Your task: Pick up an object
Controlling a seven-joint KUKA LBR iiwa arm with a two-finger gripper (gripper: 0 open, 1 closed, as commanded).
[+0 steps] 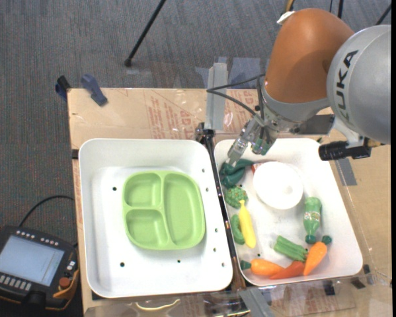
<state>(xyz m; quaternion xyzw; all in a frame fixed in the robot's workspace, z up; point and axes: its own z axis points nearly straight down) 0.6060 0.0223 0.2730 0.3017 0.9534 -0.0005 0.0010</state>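
The grey arm point(363, 78) with its orange band hangs over the right bin point(343, 203), its gripper point(250, 142) low at the bin's far left corner; whether anything sits between the fingers cannot be told. Just below it lies a dark green toy vegetable point(233, 173), with broccoli point(235, 196), a yellow banana point(246, 224) and a white bowl point(277, 185) near.

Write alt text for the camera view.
The gripper hangs over the right bin's upper left corner, just above a dark green toy. A white bowl and toy vegetables lie nearby; the left bin holds a green divided plate.
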